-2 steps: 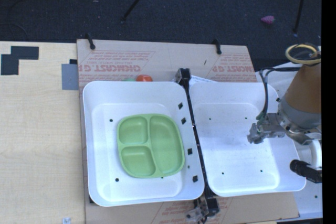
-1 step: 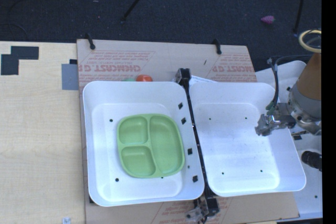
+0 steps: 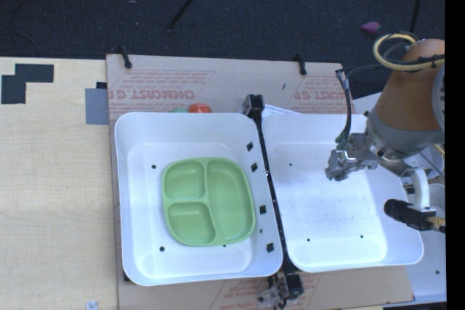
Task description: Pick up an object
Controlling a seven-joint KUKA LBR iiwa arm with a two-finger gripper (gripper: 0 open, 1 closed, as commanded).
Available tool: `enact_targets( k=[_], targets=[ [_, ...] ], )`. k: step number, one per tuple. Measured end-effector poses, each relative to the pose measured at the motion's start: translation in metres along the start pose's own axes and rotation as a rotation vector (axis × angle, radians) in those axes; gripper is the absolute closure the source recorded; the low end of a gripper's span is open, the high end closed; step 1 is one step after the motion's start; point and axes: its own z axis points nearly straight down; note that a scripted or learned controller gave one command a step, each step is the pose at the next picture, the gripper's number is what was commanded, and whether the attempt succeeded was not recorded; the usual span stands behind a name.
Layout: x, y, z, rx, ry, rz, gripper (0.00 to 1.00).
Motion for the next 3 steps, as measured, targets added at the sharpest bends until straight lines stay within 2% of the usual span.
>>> enact_targets(
  k=[2,3],
  targets=[
    [0.108,0.035,0.009,0.000,-0.001,0.000,1.00],
    [0.150,0.055,-0.008,-0.002,-0.001,0.001,1.00]
  ],
)
